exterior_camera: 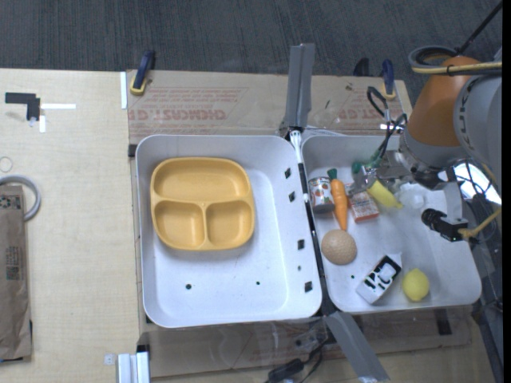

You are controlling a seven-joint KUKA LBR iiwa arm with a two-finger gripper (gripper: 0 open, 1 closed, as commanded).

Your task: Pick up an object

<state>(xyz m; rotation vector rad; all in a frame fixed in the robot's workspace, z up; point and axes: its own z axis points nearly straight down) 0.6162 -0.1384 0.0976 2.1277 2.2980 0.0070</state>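
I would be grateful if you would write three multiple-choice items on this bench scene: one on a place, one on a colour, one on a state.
1. Where does the yellow three-compartment plastic plate lie?
A. in the left white bin
B. in the right white bin
C. on the cardboard behind the bins

2. What colour is the small round fruit near the right bin's front corner?
A. red
B. yellow
C. blue

3. How does the orange carrot lie?
A. standing upright on its tip
B. flat on the bin floor
C. on the plate

Answers:
1 A: the plate rests on the floor of the left bin.
2 B: the fruit is lemon yellow, beside a black-and-white box.
3 B: the carrot lies lengthwise on the floor, next to a small tin can.
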